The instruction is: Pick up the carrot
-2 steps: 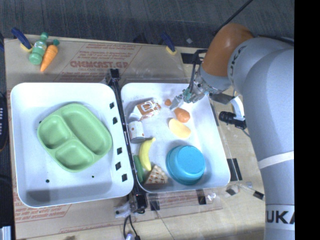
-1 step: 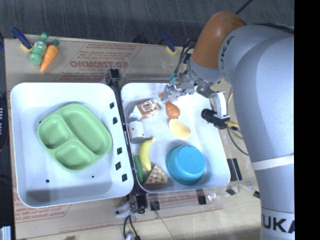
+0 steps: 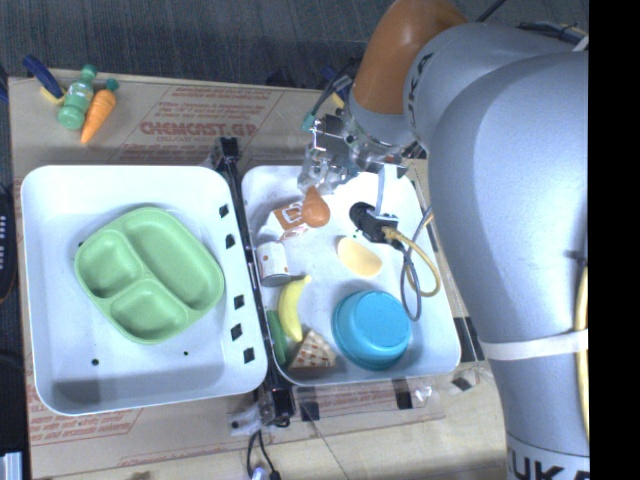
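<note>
Carrot (image 3: 97, 116) is far over on the left, outside both bins, on the brown board (image 3: 190, 118) behind the left bin (image 3: 40, 298). It lies at a slant, green top up and pointy end down. A little green bottle (image 3: 75, 103) lies right up against its left side, so a grab could easily catch the bottle too.

Inside the left bin sits a green plate (image 3: 148, 273) with three parts.

Next comes the right bin (image 3: 425, 253), which is full of toys. There is a small can (image 3: 272, 260), a banana (image 3: 291, 303), a brown egg-shaped thing (image 3: 316, 209), a pale yellow lump (image 3: 359, 256) and a blue bowl (image 3: 372, 328).

The claw (image 3: 325, 168) hangs over the back of the right bin, just above the brown egg-shaped thing. It looks very near it, maybe touching. I cannot tell if the claw is open or closed, or if it holds anything. It is well apart from the carrot.

To do this step well, I think the claw should go up and travel left, past the left bin, to the board. It should come down over the fat middle of the carrot, turned so it squeezes across it, on the side away from the bottle.
</note>
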`<state>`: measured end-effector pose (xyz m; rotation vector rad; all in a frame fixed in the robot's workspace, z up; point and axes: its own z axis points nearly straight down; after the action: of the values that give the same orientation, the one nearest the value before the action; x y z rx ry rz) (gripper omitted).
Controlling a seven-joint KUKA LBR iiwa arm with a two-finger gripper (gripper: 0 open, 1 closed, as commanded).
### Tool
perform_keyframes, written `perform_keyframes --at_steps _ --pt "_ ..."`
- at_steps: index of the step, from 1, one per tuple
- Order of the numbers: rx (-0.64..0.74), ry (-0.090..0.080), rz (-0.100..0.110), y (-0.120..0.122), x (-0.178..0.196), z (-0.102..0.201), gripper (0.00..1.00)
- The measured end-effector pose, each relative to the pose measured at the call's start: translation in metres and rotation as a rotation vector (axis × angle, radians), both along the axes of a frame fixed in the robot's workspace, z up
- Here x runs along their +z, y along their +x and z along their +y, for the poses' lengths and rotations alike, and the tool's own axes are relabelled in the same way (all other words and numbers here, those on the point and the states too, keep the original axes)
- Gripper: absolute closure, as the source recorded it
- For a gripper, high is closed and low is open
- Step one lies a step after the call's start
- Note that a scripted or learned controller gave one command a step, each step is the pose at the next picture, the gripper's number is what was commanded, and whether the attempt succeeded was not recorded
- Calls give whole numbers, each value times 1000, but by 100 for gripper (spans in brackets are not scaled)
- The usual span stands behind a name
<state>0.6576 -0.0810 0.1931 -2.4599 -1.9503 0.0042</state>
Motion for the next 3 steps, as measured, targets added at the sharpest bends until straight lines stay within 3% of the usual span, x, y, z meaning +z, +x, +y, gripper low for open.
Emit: perform_keyframes --at_steps 1,2,3 --pt "162 -2 3 -2 -22 -81 100" --pt "-75 1 8 -5 -16 -14 100" --pt "28 -6 -18 5 -75 -65 100"
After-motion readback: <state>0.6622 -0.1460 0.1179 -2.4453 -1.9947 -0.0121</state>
